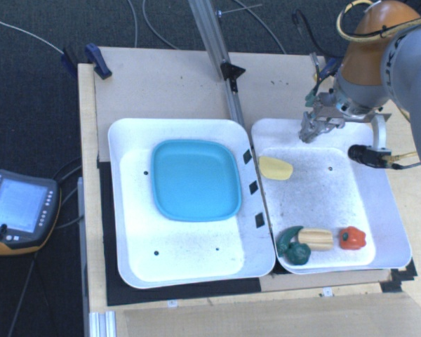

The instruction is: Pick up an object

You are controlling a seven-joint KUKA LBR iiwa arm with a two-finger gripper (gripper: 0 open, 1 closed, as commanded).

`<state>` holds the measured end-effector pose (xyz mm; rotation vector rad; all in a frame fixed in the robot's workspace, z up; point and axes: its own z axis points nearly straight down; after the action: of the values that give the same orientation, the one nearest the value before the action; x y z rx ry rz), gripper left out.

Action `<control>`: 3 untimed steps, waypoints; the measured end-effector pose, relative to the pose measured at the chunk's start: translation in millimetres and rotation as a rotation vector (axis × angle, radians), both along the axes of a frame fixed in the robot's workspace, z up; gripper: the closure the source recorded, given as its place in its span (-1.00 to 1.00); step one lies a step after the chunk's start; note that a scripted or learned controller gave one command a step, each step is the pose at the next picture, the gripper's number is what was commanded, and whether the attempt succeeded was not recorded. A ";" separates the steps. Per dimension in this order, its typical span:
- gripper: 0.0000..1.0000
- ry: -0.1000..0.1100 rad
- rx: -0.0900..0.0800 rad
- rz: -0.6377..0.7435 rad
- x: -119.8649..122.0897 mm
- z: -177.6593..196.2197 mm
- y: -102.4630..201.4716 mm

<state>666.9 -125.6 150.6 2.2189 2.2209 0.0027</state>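
My gripper (310, 133) hangs over the far edge of the right bin (379, 209), above its back wall, with nothing visible between its fingers. A yellow piece (275, 168) lies at the bin's left side, below and left of the gripper. Along the near edge sit a dark green piece (293, 246), a tan cylinder (316, 239) and a red pepper-like piece (351, 238). The left bin (126, 209) holds a light blue square plate (196, 180).
A slanted metal rail (214, 41) crosses the bench above the gap between the bins. A blue clamp (98, 60) sits at the bench's far left corner. A pendant (17, 209) lies off the bench to the left.
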 end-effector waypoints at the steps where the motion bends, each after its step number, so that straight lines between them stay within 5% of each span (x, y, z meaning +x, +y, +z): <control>1: 1.00 -0.002 0.000 0.000 7.6 45.5 1.4; 2: 1.00 0.001 0.000 -0.001 8.0 57.5 1.5; 3: 1.00 0.002 0.001 0.003 -3.9 56.0 47.0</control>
<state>663.0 -78.7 206.7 2.2177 2.2255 0.0019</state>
